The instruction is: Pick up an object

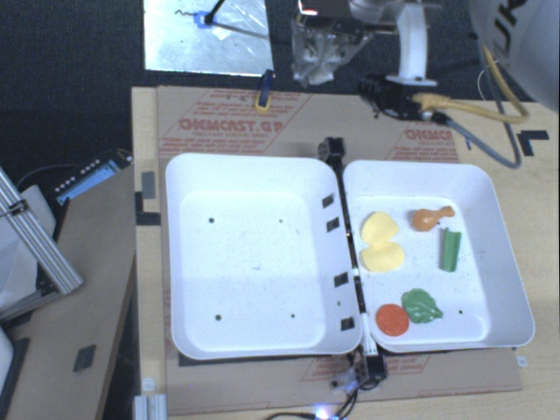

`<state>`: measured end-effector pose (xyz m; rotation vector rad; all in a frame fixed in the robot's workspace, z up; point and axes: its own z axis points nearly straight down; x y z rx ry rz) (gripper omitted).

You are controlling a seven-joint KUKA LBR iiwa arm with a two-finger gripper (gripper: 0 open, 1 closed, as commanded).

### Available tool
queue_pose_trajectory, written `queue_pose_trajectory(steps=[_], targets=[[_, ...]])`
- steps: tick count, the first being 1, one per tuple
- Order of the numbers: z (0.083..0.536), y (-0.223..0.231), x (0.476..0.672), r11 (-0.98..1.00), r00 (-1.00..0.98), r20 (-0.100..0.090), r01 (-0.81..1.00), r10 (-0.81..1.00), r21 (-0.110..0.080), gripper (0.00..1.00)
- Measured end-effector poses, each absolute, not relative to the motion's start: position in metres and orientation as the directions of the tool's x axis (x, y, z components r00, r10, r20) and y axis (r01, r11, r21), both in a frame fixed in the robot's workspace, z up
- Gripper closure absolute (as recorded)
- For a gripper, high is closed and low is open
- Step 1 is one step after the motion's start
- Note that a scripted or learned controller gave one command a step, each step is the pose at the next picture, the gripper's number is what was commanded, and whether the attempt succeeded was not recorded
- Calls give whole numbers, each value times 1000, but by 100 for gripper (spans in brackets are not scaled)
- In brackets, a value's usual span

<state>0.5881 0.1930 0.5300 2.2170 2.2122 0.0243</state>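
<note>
The right bin point(499, 234) holds several small items: two yellow chip-like pieces point(381, 241), an orange drumstick-shaped piece point(429, 218), a green stick point(450, 249), a leafy green piece point(423, 305) and a red disc point(393, 320). My gripper point(317, 66) hangs high at the top of the view, above the bench's far edge and well behind both bins. Nothing shows between its pale fingers.
The left bin point(175, 261) lies beside the right one, joined by a black hinge strip point(346, 243). A shiny metal sheet point(208, 20) lies on the floor at the back left. Yellow and grey cables point(472, 116) trail behind the right bin.
</note>
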Motion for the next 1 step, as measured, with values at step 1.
queue_pose_trajectory(steps=[1], targets=[[490, 226, 533, 9, -9, 1, 1000, 1000, -3, 100]])
